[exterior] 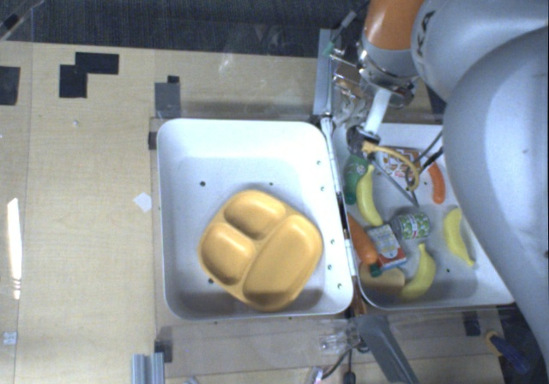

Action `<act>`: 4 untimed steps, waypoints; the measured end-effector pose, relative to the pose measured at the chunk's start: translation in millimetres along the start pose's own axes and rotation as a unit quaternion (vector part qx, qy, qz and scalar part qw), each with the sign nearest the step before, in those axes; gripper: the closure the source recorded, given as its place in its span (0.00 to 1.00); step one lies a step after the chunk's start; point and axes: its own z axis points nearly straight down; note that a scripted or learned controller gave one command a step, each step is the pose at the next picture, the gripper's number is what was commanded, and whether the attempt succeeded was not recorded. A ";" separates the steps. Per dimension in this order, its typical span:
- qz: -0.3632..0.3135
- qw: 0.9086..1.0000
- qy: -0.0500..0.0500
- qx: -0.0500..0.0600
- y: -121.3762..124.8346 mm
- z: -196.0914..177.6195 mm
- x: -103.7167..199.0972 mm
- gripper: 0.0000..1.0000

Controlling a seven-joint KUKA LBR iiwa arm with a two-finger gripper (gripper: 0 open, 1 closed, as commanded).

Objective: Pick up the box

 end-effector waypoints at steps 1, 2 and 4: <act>-0.004 1.000 0.000 -0.002 0.6 -11.5 1.6 1.00; 0.029 1.000 0.000 0.001 -51.2 -25.9 81.5 1.00; 0.120 0.993 0.001 0.001 -129.9 -94.5 133.0 1.00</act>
